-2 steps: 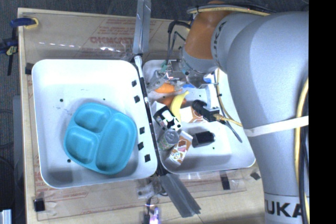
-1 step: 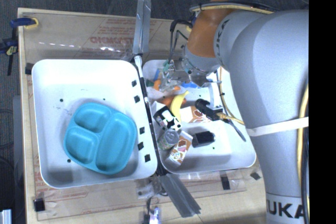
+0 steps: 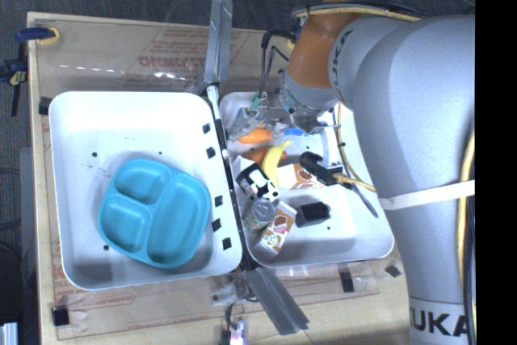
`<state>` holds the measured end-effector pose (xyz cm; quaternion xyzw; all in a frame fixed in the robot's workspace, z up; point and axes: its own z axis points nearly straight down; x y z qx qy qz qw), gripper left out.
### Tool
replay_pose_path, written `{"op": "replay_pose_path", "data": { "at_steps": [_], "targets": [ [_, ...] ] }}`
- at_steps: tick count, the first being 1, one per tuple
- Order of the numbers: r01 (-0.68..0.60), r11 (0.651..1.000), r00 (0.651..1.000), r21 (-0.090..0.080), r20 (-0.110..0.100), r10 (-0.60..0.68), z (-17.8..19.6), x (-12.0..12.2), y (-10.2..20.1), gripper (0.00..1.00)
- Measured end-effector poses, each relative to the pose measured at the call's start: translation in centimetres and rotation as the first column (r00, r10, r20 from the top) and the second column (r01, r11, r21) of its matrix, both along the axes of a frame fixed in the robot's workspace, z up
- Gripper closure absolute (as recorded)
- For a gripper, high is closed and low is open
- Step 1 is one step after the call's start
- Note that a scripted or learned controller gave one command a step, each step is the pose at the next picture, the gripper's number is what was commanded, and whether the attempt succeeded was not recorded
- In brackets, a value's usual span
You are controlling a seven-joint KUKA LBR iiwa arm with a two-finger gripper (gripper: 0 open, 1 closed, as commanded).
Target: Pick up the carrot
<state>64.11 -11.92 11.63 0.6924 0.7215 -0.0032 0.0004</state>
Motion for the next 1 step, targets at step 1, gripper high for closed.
{"op": "replay_pose_path", "data": {
  "at_steps": [1],
  "targets": [
    [0.211, 0.978, 0.978, 0.005, -0.002, -0.211, 4.06, -4.91, 2.62, 0.0]
  ]
}}
